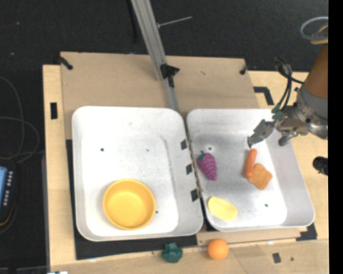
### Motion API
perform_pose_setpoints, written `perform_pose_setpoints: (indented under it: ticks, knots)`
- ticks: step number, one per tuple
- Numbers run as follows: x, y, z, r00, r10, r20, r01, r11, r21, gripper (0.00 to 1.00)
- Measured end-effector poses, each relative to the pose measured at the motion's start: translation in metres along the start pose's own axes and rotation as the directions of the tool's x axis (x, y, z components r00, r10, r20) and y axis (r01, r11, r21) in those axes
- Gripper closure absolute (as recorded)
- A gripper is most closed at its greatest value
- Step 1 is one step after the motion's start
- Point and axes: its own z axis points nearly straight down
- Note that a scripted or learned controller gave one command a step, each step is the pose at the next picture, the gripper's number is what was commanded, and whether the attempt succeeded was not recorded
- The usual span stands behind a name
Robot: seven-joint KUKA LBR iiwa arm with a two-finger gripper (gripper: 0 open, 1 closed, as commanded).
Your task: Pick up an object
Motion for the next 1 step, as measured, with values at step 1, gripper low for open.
perform_pose_setpoints:
  ticks: [1]
  knots:
    - [0.0001, 0.0001, 0.0000, 1.000, 0.000, -0.001, 0.000, 1.000, 0.000, 0.00]
